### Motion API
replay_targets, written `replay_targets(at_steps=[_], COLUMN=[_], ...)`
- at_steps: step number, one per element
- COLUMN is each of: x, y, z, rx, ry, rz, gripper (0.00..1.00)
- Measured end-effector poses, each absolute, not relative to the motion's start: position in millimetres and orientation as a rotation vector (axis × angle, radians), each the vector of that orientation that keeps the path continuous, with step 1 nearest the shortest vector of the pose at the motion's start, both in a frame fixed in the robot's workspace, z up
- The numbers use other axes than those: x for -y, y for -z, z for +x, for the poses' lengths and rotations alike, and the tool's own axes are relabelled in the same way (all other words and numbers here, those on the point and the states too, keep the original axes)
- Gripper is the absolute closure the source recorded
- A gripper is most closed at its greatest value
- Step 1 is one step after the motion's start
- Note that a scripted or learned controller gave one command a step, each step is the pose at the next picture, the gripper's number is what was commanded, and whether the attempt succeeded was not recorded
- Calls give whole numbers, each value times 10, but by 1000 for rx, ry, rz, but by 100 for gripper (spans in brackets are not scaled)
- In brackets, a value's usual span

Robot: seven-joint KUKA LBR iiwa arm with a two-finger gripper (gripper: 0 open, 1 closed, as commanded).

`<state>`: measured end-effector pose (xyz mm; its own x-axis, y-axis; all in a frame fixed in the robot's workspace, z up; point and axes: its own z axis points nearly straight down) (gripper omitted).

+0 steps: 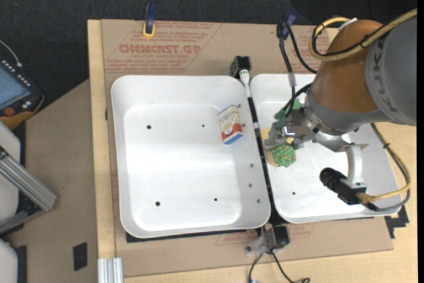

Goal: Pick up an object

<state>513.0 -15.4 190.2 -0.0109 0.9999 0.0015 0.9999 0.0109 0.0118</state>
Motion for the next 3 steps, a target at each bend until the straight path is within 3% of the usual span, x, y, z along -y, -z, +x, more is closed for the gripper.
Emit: replay_targets(at_steps=[1, 2, 3], x=[706, 204, -644], y=[-1963, -2303, -2517], z=[4774, 5047, 4817], rx=[-2217, -2225, -2233], ry=[4, -7, -7], rz=[2229, 2212, 2210], gripper=[100, 100, 100])
